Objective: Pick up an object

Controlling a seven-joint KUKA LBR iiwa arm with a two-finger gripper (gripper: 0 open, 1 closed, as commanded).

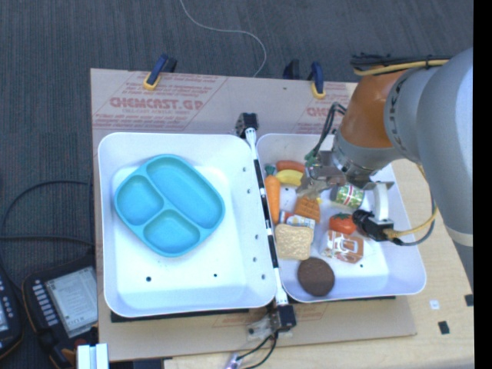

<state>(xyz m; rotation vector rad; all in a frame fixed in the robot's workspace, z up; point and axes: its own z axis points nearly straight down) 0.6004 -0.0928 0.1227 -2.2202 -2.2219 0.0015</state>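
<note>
My gripper [317, 178] hangs low over the back of the right bin [407, 271], below the arm's orange band. Right by it lie a yellow piece [289, 177], a red-orange piece [290, 165] and a small orange box [307, 207]. A green-labelled can [347, 197] lies just to its right. Along the bin's left wall lies a carrot [272, 198]. Nearer the front sit a tan square cracker [294, 241], a brown round cookie [316, 276], a red tomato [342, 223] and a small printed packet [344, 247].
The left bin [131, 283] holds a blue three-part plate [169, 204]. A divider rail [261, 206] runs between the bins. A black cable with a yellow lead [384, 233] hangs over the right bin's right side. Blue clamps [157, 70] hold the board at the back.
</note>
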